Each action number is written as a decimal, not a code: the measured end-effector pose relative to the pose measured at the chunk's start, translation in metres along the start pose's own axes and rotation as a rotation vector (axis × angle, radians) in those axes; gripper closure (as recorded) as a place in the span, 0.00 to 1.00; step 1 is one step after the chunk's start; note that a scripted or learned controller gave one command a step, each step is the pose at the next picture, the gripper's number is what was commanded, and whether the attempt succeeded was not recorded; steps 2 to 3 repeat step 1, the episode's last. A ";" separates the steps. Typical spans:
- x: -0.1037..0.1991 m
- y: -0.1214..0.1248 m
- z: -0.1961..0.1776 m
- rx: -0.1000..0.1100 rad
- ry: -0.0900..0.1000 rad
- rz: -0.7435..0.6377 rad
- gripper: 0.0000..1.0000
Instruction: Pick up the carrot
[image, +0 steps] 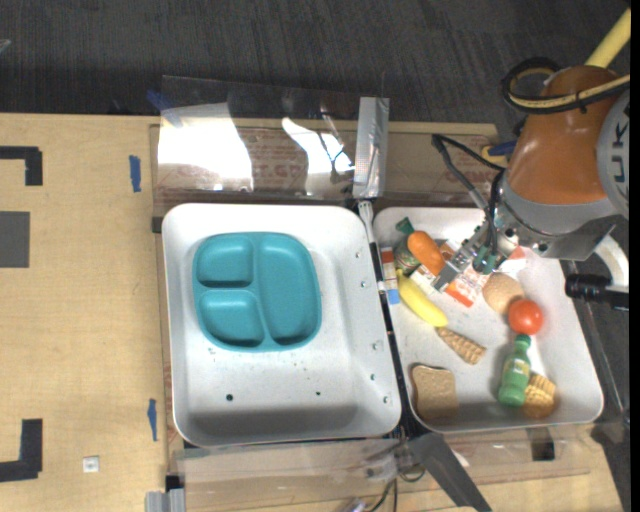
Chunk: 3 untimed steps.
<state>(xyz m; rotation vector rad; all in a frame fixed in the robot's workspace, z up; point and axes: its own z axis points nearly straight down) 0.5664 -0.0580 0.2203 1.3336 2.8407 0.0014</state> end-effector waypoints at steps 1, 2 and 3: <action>0.080 0.001 0.037 0.004 0.006 0.058 1.00; 0.080 0.001 0.037 0.004 0.006 0.058 1.00; 0.080 0.001 0.037 0.004 0.006 0.058 1.00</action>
